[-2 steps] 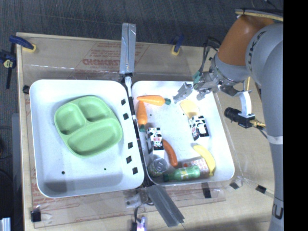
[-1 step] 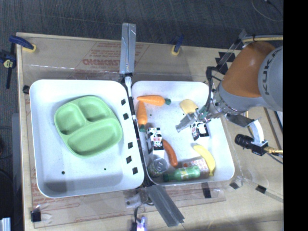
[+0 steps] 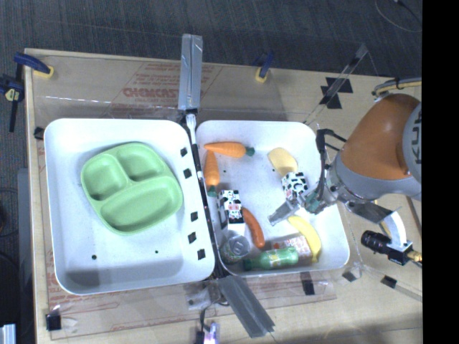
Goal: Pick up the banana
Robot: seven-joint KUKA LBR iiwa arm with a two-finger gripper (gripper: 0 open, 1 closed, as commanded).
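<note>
We're reading L to R. The left bin [image 3: 64, 264] is carrying a green divided plate [image 3: 131, 185], sitting toward the upper middle w/ bare white floor below it; it's lying well apart from anything we're after, so we're treating that side as a drop spot at most, not part of the grab. The right bin [image 3: 310, 131] is holding all the clutter. Along its left wall an orange carrot [image 3: 212, 169] is lying lengthwise, another carrot [image 3: 227, 149] is lying across the top w/ its green stub pointing right, and a third orange piece [image 3: 253, 227] is slanting down beside a small black-and-white patterned block [image 3: 230, 206]. At the bottom edge a silvery round thing [image 3: 235, 248] and a green bottle [image 3: 276, 258] are lying side by side against the near wall, prob. just where they rolled. Two yellow pieces are showing: a stubby one [image 3: 282, 160] near the top, and the banana [image 3: 306, 236], as we're judging it by the curved shape, lying lower right, its lower end touching the bottle's cap end. A second patterned block [image 3: 294, 185] is sitting between the two yellows. The gripper [image 3: 292, 210] is reaching in from the right, just above the banana's upper end; the fingers are looking spread somewhat w/ nothing between them. We're judging the arm [image 3: 376, 149] is lining up to come down on the banana, and the bottle crowding one end is leaving the upper half as the cleaner place to pinch.
</note>
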